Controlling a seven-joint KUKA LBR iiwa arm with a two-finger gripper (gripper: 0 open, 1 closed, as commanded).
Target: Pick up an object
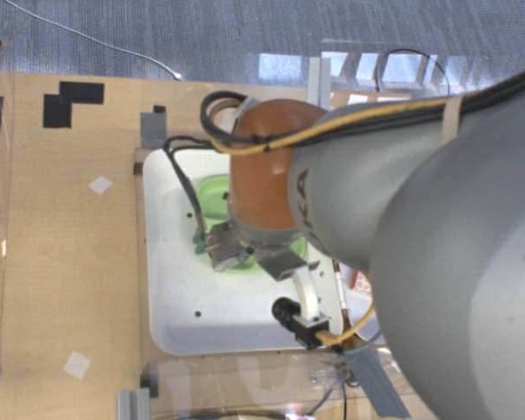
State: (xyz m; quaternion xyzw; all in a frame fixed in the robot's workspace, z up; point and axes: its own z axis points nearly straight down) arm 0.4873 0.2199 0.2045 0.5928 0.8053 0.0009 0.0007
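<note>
1. One two-finger gripper (pixel 223 248) sits low in the left shallow white plastic bin (pixel 171 322), under the grey arm's orange wrist band (pixel 262 169). From above, the wrist hides the business end, so I cannot tell how far it is open or whether it has hold of anything.
2. Right at the gripper, touching or just beneath it, lies a flat, pale green plastic object (pixel 212 191). Part shows to the upper left of the wrist, and a sliver below it near the bin's middle.
3. Step in hand, as I judge it: the reach-down or grasp attempt on the green piece — not yet a lift, since nothing is seen raised clear of the bin floor.
4. Next move calls for a firm closure on an edge of the green piece, then a straight rise; a flat shape may slip, so the grip should be confirmed before travelling.
5. Outward — a black cable (pixel 179 178) loops from the wrist across the bin's upper left, and the wooden bench (pixel 61 261) lies beyond.
</note>
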